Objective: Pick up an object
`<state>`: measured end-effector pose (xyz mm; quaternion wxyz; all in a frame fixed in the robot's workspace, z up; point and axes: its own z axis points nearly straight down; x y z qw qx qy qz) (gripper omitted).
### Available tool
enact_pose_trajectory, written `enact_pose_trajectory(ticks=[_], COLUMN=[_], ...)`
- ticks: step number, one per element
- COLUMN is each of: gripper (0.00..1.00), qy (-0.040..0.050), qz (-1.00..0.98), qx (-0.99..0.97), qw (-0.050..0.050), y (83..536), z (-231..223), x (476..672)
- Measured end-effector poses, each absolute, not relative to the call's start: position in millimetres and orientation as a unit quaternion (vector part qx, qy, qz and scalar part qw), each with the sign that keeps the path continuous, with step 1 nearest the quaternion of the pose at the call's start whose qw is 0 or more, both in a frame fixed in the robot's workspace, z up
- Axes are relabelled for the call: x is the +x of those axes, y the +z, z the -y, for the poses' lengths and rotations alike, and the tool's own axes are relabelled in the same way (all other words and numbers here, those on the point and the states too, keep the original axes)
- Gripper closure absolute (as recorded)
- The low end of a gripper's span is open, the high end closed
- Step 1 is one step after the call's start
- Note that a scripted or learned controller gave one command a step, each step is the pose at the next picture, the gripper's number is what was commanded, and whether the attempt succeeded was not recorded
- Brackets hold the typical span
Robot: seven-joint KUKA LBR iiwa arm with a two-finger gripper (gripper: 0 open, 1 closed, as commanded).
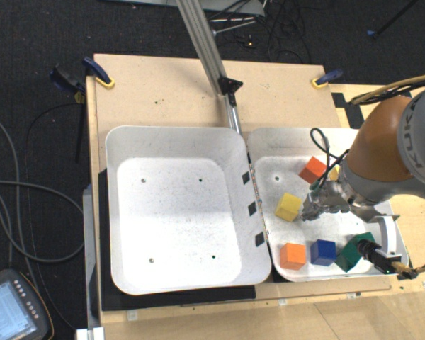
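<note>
In the right bin (269, 163) lie several blocks: a yellow block (288, 207), an orange-red block (313, 169) at the back, an orange block (292, 256) at the front, a blue block (324, 252) and a green block (353, 252). My gripper (314, 207) hangs low over the bin floor just right of the yellow block, close to it or touching it. The arm's grey and orange wrist (382, 154) covers the bin's right side and hides much of the gripper from above.
The left bin (177, 207) lies beside the right one, with a black-clipped divider edge (253, 197) between them. A metal pole (205, 41) slants in from the top. Clamps sit at the board's back corners, and cables lie on the floor to the left.
</note>
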<state>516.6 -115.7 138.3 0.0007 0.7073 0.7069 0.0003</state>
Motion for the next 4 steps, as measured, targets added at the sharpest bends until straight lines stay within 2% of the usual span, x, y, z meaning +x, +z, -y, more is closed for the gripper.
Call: enact_pose_trajectory(ticks=[3, 4], gripper=[1.00, 1.00], qy=[0.0012, 0.0008], qz=[-0.708, -0.710], qx=[0.706, 0.704], qw=[0.002, 0.001], y=[253.1, 251.6], z=[116.0, 75.7], x=[519.6, 536.1])
